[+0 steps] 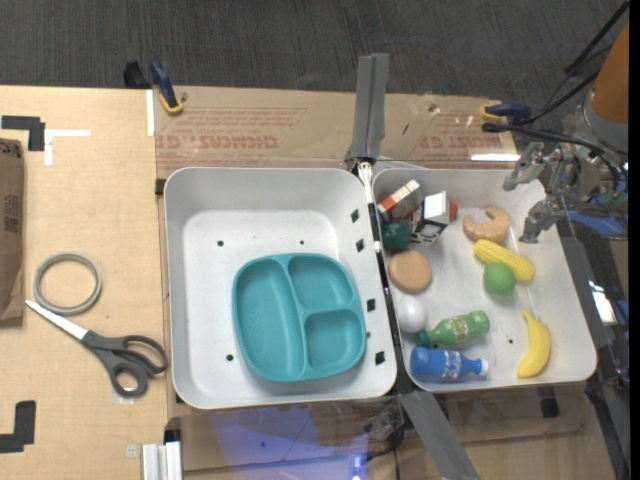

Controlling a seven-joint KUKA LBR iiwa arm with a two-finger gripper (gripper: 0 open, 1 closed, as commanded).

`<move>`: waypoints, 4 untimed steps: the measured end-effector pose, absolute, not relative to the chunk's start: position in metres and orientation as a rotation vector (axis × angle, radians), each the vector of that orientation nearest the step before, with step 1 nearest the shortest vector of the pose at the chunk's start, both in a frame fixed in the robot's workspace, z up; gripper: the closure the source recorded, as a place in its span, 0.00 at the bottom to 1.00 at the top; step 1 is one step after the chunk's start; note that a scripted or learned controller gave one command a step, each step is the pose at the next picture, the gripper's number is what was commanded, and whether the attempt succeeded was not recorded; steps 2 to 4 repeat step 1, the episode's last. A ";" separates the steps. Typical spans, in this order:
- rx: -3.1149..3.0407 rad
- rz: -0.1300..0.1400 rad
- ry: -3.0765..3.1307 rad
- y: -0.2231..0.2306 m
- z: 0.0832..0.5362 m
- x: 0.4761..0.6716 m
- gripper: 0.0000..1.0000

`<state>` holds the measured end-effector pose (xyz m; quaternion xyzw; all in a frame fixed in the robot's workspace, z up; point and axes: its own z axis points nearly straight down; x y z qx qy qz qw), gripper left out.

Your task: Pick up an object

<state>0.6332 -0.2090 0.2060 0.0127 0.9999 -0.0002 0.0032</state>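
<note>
Scissors (110, 348) lie nearest on the bench, left of the bin (200, 218) holding a teal tray (300, 316). Banana (535, 345), bottles and corn (503, 259) fill the right bin (575, 368). Farther back, the gripper (540, 193) hangs spread apart, holding nothing, above that bin's rear corner.

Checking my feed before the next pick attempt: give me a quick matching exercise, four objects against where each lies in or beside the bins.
Things:
1. teal tray
2. banana
3. scissors
4. blue bottle

Places:
A. on the bench left of both bins
B. right bin, near its front right corner
C. left bin
D. right bin, along its front edge on the left

Pairs: 1-C, 2-B, 3-A, 4-D
</note>
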 end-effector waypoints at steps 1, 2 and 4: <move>0.176 -0.001 3.130 -0.219 0.093 0.624 0.00; 0.176 -0.001 3.130 -0.219 0.093 0.624 0.00; 0.176 -0.001 3.130 -0.219 0.093 0.624 0.00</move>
